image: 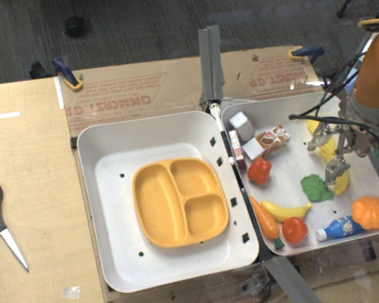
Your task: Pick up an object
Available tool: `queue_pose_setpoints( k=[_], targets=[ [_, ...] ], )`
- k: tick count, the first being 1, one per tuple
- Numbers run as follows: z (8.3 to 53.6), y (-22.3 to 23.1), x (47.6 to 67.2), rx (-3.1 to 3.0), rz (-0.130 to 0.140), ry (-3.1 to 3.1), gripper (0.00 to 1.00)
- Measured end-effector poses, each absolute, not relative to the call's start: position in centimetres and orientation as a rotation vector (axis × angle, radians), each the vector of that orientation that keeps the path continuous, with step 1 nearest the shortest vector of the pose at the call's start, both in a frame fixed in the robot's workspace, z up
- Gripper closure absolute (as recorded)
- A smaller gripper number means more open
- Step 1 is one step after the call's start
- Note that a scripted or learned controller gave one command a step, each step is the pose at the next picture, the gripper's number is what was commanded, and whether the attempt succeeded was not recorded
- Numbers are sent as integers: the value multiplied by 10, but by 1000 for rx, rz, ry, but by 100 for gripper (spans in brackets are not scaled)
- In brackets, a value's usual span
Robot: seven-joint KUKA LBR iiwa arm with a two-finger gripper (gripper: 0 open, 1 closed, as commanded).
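The gripper [334, 153] hangs over the right bin [279, 108], directly above a yellow item [339, 184] beside a green item [315, 187]. Its state cannot be determined. The left bin [104, 196] holds a tray [180, 201].

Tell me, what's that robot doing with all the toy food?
The robot arm's gripper hangs low over the right bin, near a yellow toy and a green one. It isn't clearly holding anything. A banana, tomato and pumpkin lie nearby. The left bin holds a yellow tray.
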State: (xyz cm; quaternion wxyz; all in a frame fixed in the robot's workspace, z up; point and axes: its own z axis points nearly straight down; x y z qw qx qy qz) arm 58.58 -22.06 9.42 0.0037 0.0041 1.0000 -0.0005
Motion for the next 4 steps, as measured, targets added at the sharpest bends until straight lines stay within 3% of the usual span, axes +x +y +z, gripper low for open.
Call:
queue_pose_setpoints(
  k=[1, 2, 3, 4],
  targets=[
    [105, -220, 588, 8, -5, 3128, 100],
    [105, -220, 588, 8, -5, 3128, 0],
    [116, -220, 590, 5, -8, 3122, 100],
    [116, -220, 590, 5, -8, 3122, 0]
  ],
)
